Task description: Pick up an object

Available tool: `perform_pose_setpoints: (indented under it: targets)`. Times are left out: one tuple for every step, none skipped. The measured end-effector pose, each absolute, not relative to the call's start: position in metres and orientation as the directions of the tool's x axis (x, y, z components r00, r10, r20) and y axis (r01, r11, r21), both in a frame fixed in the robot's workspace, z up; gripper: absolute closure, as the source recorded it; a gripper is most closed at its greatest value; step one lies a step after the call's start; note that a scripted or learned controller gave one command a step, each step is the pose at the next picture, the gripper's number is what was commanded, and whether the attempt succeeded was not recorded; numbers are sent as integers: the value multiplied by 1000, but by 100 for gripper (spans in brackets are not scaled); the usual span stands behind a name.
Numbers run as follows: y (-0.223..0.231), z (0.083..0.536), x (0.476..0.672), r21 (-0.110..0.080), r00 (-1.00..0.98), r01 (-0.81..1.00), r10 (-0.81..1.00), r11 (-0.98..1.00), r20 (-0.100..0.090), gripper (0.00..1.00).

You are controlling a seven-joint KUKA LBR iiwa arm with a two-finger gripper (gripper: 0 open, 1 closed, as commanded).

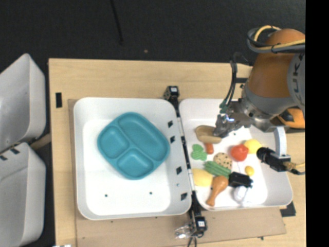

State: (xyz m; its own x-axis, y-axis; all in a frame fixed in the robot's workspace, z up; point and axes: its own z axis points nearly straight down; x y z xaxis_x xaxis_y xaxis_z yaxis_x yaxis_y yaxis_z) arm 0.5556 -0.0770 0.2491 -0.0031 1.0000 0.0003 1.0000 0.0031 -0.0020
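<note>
We are in the approach: our gripper (224, 125) hangs low over the right bin (205, 106), though we cannot tell its opening or whether it holds anything. Just beside the tip lies a tan bread-like piece (206, 133), the likeliest target; next we must descend squarely. Beyond it crowd a toy tomato (239, 152), drumstick (218, 187) and cookie (222, 160).

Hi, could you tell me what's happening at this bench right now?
A KUKA arm reaches in from the right, with its gripper low over the right bin, just above a tan piece at the top of a pile of toy food. The pile includes a red tomato, a chicken drumstick and a cookie. Whether it has hold of anything is unclear. The left bin holds a blue divided plate.
</note>
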Motion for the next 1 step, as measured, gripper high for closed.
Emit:
perform_pose_setpoints:
  targets:
    - [-75,229,555,-3,1,1000,1000,-1,-2,100]
